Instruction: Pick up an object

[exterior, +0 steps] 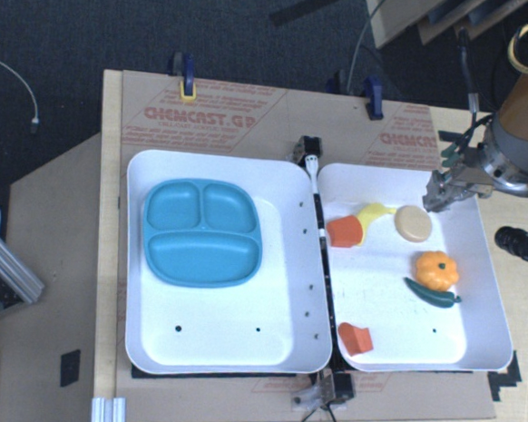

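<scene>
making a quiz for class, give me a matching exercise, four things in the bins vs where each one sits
Things:
1. blue plate
2. beige disc
3. orange pumpkin
4. red wedge

Places:
A. near front edge of right bin
B. left bin
C. just above the green pepper
D. just below the gripper

Pairs: 1-B, 2-D, 3-C, 4-A
</scene>
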